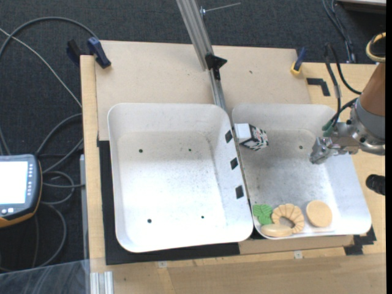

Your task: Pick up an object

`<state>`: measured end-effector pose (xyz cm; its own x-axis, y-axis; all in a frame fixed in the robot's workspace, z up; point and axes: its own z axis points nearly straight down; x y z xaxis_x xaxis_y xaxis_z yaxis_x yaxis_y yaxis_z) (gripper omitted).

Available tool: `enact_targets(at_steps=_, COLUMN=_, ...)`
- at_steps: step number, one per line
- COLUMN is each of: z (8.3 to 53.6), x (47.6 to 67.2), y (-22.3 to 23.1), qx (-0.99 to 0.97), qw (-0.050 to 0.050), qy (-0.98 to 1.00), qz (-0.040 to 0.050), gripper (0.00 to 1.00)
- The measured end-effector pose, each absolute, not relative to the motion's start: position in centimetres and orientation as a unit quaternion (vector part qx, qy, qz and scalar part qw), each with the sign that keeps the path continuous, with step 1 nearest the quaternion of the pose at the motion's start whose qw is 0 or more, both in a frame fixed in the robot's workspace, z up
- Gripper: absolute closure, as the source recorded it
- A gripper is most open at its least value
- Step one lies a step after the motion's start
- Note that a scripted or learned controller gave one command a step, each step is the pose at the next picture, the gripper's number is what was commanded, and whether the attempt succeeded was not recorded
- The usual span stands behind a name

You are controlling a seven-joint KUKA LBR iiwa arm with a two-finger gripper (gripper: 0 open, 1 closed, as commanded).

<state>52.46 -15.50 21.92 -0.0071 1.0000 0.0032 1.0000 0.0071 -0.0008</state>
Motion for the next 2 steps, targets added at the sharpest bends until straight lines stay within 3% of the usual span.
enact_targets(at_steps=1, z=21.6, x=53.0, y=-10.5, qx=-0.705, qw=0.002, qy=-0.71, qz=-0.0007, gripper=1.0)
enact_targets(at_steps=2, z=22.3, x=55.1, y=-5.9, qx=-0.705, qw=0.0, qy=-0.71, qz=-0.0016, gripper=1.0)
